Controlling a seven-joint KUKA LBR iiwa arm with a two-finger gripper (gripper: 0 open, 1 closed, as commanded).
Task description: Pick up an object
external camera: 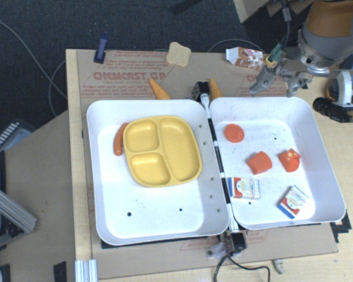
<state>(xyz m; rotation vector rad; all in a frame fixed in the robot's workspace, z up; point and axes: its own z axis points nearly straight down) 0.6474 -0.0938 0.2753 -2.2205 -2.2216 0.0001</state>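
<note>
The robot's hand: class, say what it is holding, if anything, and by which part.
Nothing is held. The hand hangs above the bench beyond the right bin's far rim, with nothing between its fingers.

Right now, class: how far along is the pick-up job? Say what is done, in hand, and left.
Done: nothing looks picked; the orange block and red disc lie in the right bin. In hand: nothing shows between the fingers of the gripper, which hangs above that bin's far rim. Left: descend, grasp one object, lift.
</note>
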